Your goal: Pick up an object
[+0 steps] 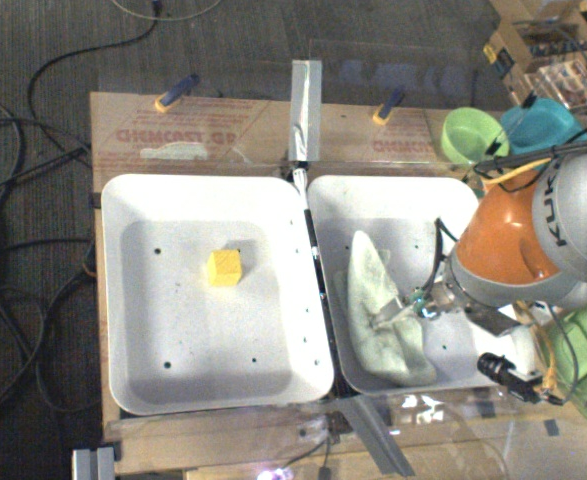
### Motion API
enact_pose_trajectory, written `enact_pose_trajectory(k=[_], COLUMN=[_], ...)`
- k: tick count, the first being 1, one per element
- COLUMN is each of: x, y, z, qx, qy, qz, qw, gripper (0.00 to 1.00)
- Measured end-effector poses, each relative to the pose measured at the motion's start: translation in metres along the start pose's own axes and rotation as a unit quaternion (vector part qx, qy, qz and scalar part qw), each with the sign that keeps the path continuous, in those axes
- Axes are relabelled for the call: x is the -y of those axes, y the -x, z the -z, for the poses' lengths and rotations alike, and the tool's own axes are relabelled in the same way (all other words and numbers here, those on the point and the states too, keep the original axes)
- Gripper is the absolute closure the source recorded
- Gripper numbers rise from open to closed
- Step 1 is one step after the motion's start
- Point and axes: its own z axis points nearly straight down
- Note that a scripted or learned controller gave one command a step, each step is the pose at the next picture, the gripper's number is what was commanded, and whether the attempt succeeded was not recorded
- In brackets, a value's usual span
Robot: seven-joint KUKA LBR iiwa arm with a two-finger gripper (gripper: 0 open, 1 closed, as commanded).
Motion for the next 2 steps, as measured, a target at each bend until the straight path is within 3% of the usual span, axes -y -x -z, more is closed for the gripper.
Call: enact_pose_trajectory(k=[1, 2], x=[-0.003, -0.036], y=[-0.005, 0.014], z=[0.01, 0.203], qx=[-0.007, -0.008], qy=[-0.001, -0.014], qz=[0.003, 0.056], qw=[1.0, 0.9983], gripper=[1.0, 1.0])
